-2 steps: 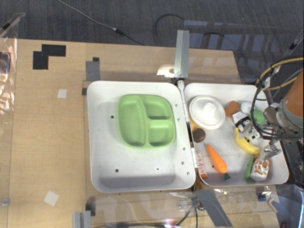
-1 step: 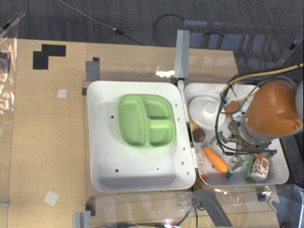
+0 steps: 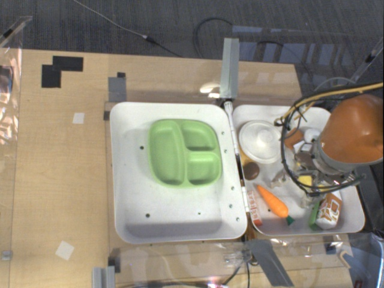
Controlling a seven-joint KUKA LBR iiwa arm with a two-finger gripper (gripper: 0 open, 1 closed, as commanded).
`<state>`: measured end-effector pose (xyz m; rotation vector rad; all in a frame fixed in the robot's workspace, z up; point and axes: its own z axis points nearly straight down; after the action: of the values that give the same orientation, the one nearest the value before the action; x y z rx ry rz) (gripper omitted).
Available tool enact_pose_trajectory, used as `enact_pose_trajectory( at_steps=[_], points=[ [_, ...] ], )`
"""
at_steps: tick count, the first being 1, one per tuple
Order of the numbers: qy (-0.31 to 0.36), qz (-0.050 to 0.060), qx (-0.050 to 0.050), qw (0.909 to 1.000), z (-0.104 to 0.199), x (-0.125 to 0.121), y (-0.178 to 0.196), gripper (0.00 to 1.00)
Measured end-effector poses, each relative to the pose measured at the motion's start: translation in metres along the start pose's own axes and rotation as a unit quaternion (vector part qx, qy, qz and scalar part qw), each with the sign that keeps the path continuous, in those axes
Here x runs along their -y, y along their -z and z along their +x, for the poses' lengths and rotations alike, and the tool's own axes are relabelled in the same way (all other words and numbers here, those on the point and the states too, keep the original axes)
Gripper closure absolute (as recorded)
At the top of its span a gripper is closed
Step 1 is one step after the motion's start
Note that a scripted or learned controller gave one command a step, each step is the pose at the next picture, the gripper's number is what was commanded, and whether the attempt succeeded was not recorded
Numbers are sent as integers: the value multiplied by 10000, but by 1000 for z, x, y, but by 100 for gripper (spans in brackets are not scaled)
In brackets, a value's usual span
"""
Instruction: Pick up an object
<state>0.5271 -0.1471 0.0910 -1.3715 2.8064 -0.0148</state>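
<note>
The wooden bench [image 3: 60, 179] carries two shallow white bins side by side, and along its far left corner lie black L-shaped markers [image 3: 60, 71].

The left bin [image 3: 129, 221] holds a green divided plate [image 3: 183, 153], set slightly toward the bin's far edge and near its middle. The plate has one long compartment on its left side and two smaller ones on its right. It lies flat, apart from all the bin's walls.

A grey metal post [image 3: 230, 68] stands at the far edge of the bench, right where the two bins meet.

The right bin [image 3: 354, 221] is crowded. Near its far left corner sits a clear round lidded cup [image 3: 260, 140], and just beside it toward the near side is a small dark brown round piece [image 3: 251, 171]. A toy carrot [image 3: 273, 201], orange with a green tip, lies slantwise close to the bin's near left corner, its green end pointing toward the near edge. At the near edge, right of the carrot, a small brown-and-white carton [image 3: 329, 212] rests beside a green stick-like piece [image 3: 314, 216].

The arm, with its orange band [image 3: 355, 131], hangs over the right half of this bin, cables looped around the wrist. The gripper [image 3: 312, 176] points down among the items behind the carton; whether it is wide, narrow or gripping anything cannot be told, since the wrist covers it.
</note>
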Motion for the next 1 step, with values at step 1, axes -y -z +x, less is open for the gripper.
enact_pose_trajectory(
  at_steps=[1],
  points=[
    [424,18,6,9991,-34,-46,1,0]
  ],
)
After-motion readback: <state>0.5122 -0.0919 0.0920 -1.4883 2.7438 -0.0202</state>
